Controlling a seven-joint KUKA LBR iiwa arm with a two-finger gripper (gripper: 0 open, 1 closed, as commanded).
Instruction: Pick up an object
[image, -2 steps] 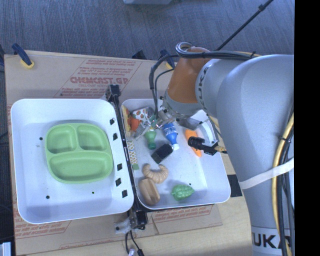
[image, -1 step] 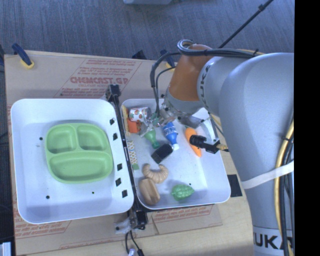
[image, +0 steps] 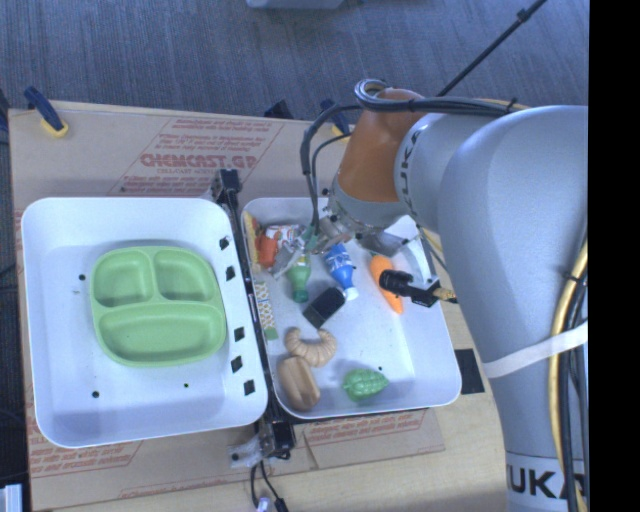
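My gripper (image: 308, 240) hangs low over the far end of the right bin (image: 432, 352), below the orange wrist band. Just beneath and beside it lie a green bottle (image: 300, 281), a blue bottle (image: 341, 268) and a red-orange item (image: 266, 248) against the bin's left wall. A black block (image: 323, 307) rests in the middle of the bin. An orange carrot (image: 383, 272) lies to the right, partly hidden by the arm. I cannot see anything held in the gripper.
Nearer the front of the right bin lie a tan croissant (image: 312, 346), a brown bread roll (image: 298, 382) and a green leafy toy (image: 365, 384). The left bin (image: 50, 400) holds a green divided plate (image: 157, 304). The big grey arm covers the bench's right side.
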